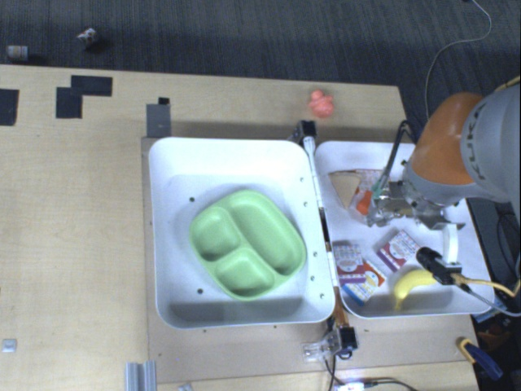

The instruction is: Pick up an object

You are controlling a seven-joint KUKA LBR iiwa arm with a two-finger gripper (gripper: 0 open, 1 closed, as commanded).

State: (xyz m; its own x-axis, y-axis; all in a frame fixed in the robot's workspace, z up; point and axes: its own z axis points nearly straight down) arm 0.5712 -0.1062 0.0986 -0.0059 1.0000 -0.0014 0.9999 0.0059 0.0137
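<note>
1. Fingers of the gripper (381,212) sit low in the right bin (407,306); whether they grip anything cannot be told.
2. Right bin holds a banana (413,286), small packets (358,274) and an orange item (363,202) beside the gripper.
3. Left bin (167,218) holds a green divided tray (247,243).

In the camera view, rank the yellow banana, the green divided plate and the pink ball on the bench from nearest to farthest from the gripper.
Measured from the gripper in the right bin:
1. Yellow banana, just below it in the same bin.
2. Pink ball, on the bench above the bins, up and to the left.
3. Green divided plate, in the left bin.
</note>
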